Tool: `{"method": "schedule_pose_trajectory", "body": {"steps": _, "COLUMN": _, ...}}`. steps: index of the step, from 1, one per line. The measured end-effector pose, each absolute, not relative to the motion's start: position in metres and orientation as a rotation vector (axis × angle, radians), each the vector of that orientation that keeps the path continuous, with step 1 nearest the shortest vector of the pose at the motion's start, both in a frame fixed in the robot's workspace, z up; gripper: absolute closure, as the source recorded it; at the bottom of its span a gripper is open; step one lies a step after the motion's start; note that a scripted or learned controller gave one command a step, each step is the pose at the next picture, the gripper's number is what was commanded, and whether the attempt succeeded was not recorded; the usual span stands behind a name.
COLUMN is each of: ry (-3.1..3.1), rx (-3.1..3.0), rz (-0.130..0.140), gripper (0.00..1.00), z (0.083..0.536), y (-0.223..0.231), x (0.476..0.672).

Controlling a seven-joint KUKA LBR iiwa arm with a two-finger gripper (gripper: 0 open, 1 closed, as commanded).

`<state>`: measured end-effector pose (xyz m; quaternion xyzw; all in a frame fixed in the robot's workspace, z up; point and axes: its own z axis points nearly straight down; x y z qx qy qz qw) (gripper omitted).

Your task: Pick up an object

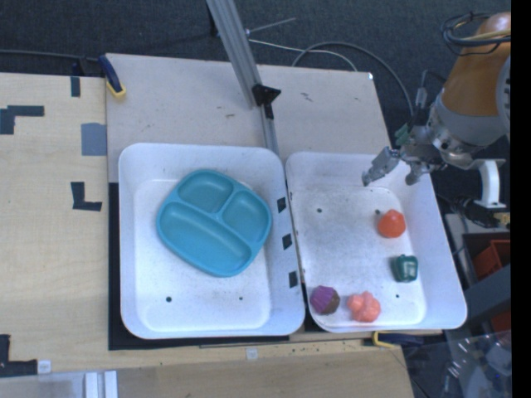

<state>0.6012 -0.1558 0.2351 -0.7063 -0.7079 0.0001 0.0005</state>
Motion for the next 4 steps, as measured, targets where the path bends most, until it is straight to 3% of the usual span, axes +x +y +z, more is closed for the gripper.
{"method": "schedule_pose_trajectory", "body": {"steps": 1, "ry": -2.224, "rx": -2.217, "rz": 0.001, "gripper": 0.0, "z": 0.235, "y": -0.156, "x": 0.601}}
{"method": "schedule_pose_trajectory", "body": {"steps": 3, "ry": -2.22, "rx": -2.217, "rz": 0.008, "gripper": 0.0, "z": 0.113, "y": -0.161, "x": 0.601}}
{"method": "schedule_pose_trajectory", "body": {"steps": 4, "ry": -2.223, "rx": -2.219, "rz": 0.004, "gripper": 0.0, "z": 0.087, "y": -0.161, "x": 0.6}}
